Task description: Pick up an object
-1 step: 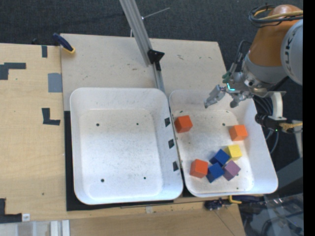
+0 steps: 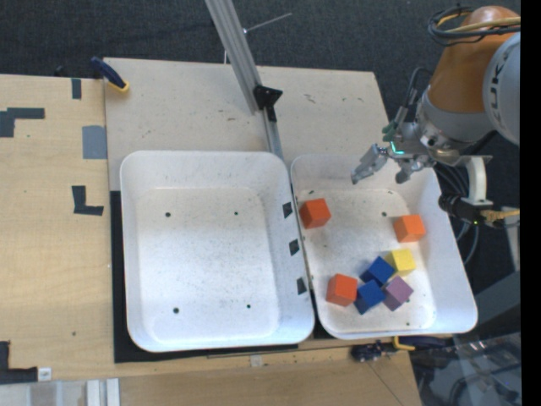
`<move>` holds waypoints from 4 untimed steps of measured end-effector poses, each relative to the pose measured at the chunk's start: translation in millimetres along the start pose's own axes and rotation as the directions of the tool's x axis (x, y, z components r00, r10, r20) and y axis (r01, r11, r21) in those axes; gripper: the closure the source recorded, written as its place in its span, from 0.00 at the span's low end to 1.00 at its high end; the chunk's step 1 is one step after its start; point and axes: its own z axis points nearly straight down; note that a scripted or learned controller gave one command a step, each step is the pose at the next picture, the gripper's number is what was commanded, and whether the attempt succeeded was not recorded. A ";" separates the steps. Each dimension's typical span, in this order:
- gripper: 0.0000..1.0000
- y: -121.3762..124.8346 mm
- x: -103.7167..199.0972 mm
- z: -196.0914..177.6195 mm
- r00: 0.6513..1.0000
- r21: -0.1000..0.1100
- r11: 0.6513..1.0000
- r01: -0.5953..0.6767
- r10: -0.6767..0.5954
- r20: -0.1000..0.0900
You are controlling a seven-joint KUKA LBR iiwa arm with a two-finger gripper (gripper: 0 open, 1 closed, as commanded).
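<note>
My gripper point(image 2: 389, 167) hangs over the far edge of the right bin point(image 2: 448, 307), its two grey fingers spread apart with nothing between them. Several small blocks lie in that bin. An orange block point(image 2: 315, 212) sits near the bin's left wall, below and left of the gripper. Another orange block point(image 2: 409, 227) lies toward the right side. At the near end, an orange block point(image 2: 342, 289), two blue blocks point(image 2: 378, 271) point(image 2: 368, 296), a yellow block point(image 2: 403, 260) and a purple block point(image 2: 397, 292) huddle together.
The left bin point(image 2: 203, 252) stands beside the right one. A slanted metal rail point(image 2: 237, 45) runs from the top down to the bins' shared edge. Black cables point(image 2: 465, 205) hang at the right of the arm.
</note>
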 end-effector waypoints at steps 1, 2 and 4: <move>0.00 -8.6 6.3 49.7 1.000 0.006 1.000 -0.001 0.001 0.000; 0.00 -6.9 16.3 100.9 1.000 0.006 1.000 -0.001 0.001 0.000; 1.00 -0.4 16.5 107.0 1.000 -0.020 1.000 -0.001 0.001 0.002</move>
